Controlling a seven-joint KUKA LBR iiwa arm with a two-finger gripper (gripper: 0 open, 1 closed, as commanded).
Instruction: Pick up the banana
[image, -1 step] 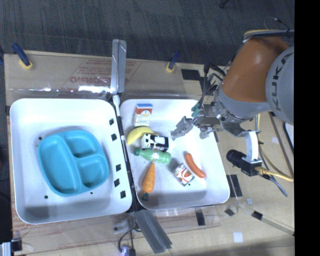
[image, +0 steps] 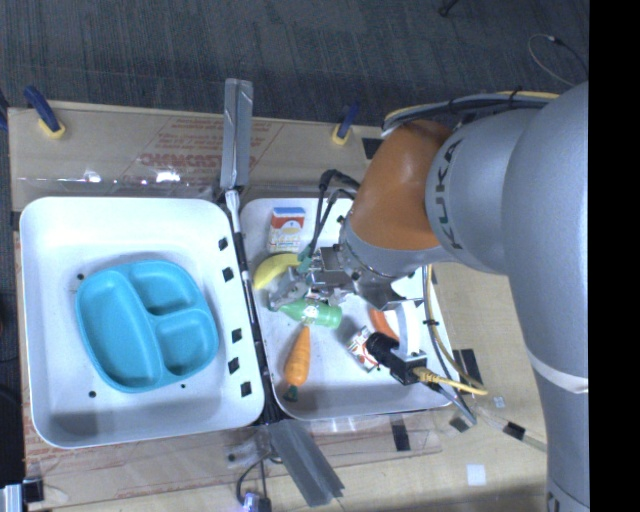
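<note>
The yellow banana (image: 274, 268) lies in the right bin (image: 330, 400), close to its left wall. My gripper (image: 298, 286) is low in that bin, right beside the banana's right end and just above a green object (image: 314, 314). The gripper's metal parts overlap the banana's lower right edge, and I cannot make out whether they touch it. The grey arm with its orange band (image: 400, 200) covers the bin's right half.
An orange carrot (image: 297, 357) lies below the green object. A small red and white carton (image: 287, 229) stands at the bin's back left. A small packet (image: 365, 348) lies near the arm. The left bin (image: 60, 230) holds a blue divided tray (image: 148, 322).
</note>
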